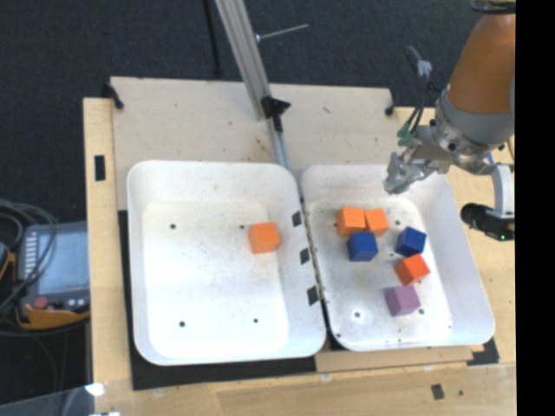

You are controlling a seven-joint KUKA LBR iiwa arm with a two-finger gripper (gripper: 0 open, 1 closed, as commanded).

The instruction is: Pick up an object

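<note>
Over the right bin point(460, 258), at one o'clock from the block cluster, hovering: tool point(401, 178), grip state impossible to tell. Approaching, likely. Sitting just at seven o'clock: two touching orange blocks point(363, 221). Next, probably lowering squarely over one block.

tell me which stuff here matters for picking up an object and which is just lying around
Job:
gripper
orange blocks
red-orange block
blue blocks
purple block
bins

Lying about:
metal pole
pendant
cables
</note>
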